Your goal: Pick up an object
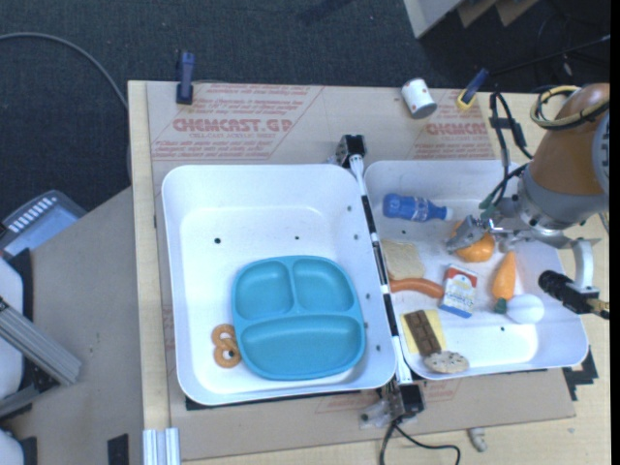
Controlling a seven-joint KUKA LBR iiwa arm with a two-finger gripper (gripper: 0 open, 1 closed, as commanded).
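**Arm Reaches Into Crowded Bin**

Two white bins sit on a cardboard-topped bench. Over the right bin (552, 342), the gripper (477, 232) hangs low at an orange fruit (476, 250); whether it is spread or pinching cannot be told. Left bin (194, 260) holds a blue tray (295, 316).

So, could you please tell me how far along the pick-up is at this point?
Nothing looks lifted yet: the orange fruit, carrot, blue bottle and small carton all lie in the right bin. In hand: the end effector is down in that bin, right at the orange fruit, though a grip cannot be confirmed. Left: securing one item and raising it clear of the bin.
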